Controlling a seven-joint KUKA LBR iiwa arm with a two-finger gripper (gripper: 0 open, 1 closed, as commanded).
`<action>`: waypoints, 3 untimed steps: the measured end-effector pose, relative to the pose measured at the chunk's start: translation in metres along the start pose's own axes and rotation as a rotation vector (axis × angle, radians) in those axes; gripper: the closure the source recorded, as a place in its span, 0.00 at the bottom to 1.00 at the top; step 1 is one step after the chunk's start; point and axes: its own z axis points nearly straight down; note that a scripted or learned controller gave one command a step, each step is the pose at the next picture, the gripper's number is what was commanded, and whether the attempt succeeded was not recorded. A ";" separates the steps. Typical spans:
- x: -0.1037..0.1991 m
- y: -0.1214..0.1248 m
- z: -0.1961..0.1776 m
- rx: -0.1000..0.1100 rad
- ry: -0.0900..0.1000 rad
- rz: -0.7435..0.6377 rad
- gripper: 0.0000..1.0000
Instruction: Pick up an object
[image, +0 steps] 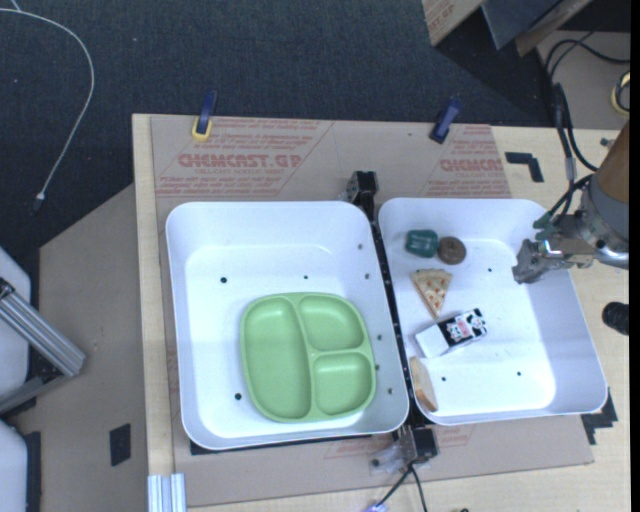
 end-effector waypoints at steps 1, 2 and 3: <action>0.047 0.023 -0.006 0.001 0.002 -0.005 1.00; 0.102 0.039 0.008 0.004 0.003 -0.005 1.00; 0.156 0.047 0.014 0.004 0.003 -0.005 1.00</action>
